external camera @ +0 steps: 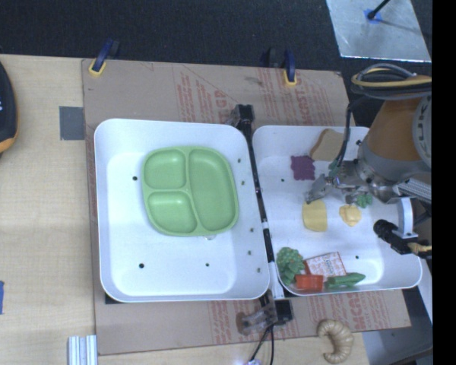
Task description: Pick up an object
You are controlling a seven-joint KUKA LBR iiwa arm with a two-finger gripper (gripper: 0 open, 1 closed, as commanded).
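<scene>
Item nearest the camera: a tan curled croissant-like piece (337,339), lying on the tabletop (38,226) outside the bins, just below the right bin's lower edge. Left bin (118,272): white, shallow, holding one green divided plate (190,190) set about its middle, three compartments, nothing on it. Right bin (273,147): white, holding the loose goods. Along its lower wall, a green leafy piece (290,262), a red and white packet (326,265), a small red piece (309,283) and a green pod-shaped piece (345,280), all crowded together and touching or nearly so. Mid bin: a pale yellow block (315,216) and, just to its right, a smaller yellow lump (350,215). Toward the upper wall: a purple piece (302,166) and a tan slice (327,144) partly under the arm. Arm: grey with orange band, entering from the right over the right bin. Gripper (336,186): low over the middle of the right bin; whether it is apart, together or clamped on anything cannot be told here, the wrist hardware hiding that. Governing relation: the pale yellow block lies just below and slightly left of the gripper, the yellow lump just below and slightly right, the purple piece up and to the left; these three are the likeliest candidates, each standing apart from its neighbours. The block shows no marked long axis, so approach angle appears to matter little.
</scene>
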